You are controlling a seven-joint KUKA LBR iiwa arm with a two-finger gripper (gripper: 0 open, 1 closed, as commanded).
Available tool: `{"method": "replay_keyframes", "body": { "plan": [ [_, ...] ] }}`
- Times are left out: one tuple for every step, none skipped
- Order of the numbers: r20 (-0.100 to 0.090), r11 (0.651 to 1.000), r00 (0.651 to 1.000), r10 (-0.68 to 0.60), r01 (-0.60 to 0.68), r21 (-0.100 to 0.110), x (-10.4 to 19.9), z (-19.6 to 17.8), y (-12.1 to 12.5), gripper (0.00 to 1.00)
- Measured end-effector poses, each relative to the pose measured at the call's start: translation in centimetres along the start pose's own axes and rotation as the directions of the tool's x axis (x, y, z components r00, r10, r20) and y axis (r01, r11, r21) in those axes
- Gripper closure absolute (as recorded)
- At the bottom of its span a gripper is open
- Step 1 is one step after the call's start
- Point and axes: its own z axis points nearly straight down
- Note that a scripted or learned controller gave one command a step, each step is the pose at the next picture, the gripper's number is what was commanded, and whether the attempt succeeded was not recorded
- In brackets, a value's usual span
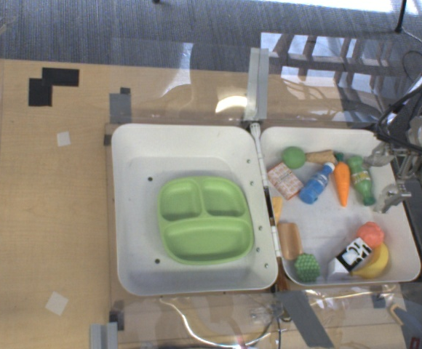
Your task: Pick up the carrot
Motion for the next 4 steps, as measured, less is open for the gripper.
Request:
{"method": "replay_keyframes", "body": {
  "plan": [
    [-0.011,0.984,0.984,0.179,-0.179,-0.002,-0.2,14.4,-0.7,0.0],
    [-0.003,0.93,0.93,0.368,-0.368,-0.001,-4.4,16.4,-2.0,0.0],
    [0.004,0.848,0.848,0.529,-0.529,-0.002,-9.9,16.4,-2.1,0.0],
    [0.001,0.679,0.679,0.734,-0.734,0.0,-11.6,13.4,-0.5,0.0]
  ]
}}
